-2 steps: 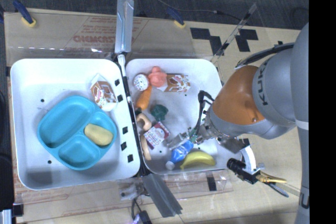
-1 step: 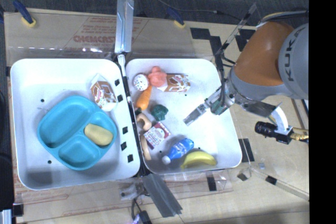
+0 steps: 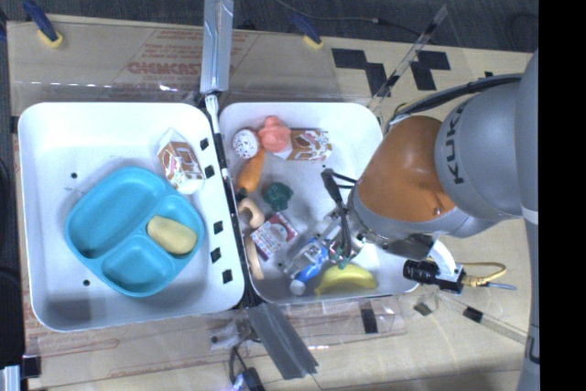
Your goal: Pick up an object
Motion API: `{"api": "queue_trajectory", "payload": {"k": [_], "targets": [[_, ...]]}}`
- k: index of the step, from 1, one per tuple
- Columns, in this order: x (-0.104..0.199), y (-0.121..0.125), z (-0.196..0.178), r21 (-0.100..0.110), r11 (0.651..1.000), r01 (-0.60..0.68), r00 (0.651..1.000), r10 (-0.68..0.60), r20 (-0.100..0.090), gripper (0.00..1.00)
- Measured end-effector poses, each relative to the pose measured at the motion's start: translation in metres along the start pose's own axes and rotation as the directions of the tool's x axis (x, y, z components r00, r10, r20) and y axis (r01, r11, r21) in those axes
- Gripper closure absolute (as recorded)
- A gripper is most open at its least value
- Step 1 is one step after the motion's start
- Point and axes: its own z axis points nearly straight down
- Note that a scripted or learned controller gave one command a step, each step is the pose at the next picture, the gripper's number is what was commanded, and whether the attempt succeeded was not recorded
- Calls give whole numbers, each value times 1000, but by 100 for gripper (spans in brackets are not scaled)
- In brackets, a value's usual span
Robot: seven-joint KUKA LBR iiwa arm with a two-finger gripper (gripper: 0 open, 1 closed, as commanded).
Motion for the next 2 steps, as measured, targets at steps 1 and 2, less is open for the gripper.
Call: {"api": "queue_trajectory", "payload": {"k": [1, 2], "targets": [[-2, 2, -9, -3, 1000, 6, 1000, -6, 4, 100], [45, 57, -102, -3, 1000, 26, 1000, -26, 4, 100]]}}
